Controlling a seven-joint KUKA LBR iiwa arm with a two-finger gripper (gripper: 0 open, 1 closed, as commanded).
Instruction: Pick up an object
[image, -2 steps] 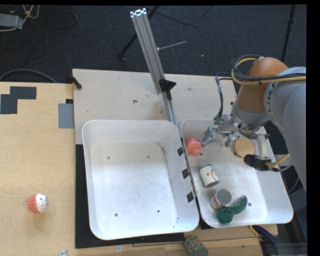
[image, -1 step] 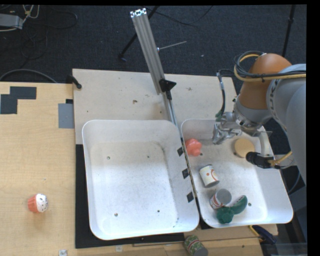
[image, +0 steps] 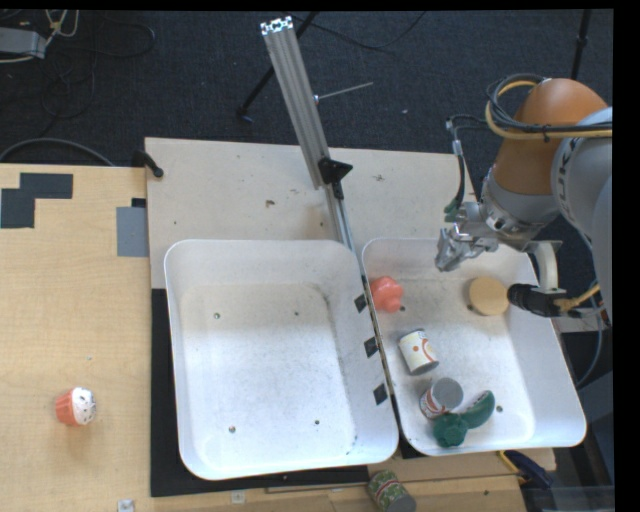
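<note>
Five candidates in right bin (image: 560, 420): green toy (image: 460, 422) and can (image: 441, 394) nearest, cup (image: 418, 351), then orange piece (image: 386, 293) and tan disc (image: 488, 296). Claw (image: 452, 252) hovers above far end, nothing held; opening unreadable. Approach step; next: descend onto disc.

Left of the bins, on the light wood surface (image: 70, 300), a small orange-and-white toy (image: 75, 407) near the front. Farther back on that wood, dark square patches (image: 36, 195) and a grey rectangle (image: 130, 231). Behind the bins, a slanted aluminium rail (image: 300, 105) rising from a pale board (image: 240, 190). Beyond, dark carpet (image: 150, 80) with cables (image: 60, 30). At the near edge, a small greenish can (image: 389, 490).
</note>
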